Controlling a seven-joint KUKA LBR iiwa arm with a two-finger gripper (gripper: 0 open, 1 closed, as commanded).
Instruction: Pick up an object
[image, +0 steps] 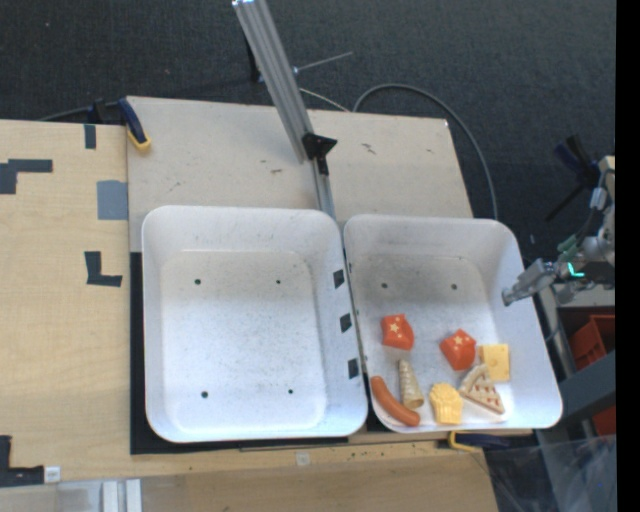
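- Bins first: on your left sits the left bin (240, 320), a plain white floor with dark specks.
- Next comes the right bin (430, 250), with the toy food bunched in its near right corner: sausage (395, 402), cone (410, 382), two red blocks (398, 331), yellow pieces.
- Pick the sausage as your target; it lies against the near-left wall, long axis running from upper left to lower right, so you should set the fingers across that line.
- Watch the wall there, which crowds one side.
- Farthest right, the gripper (520, 288) hangs by the rim, probably above it; I cannot tell whether its fingers are apart.
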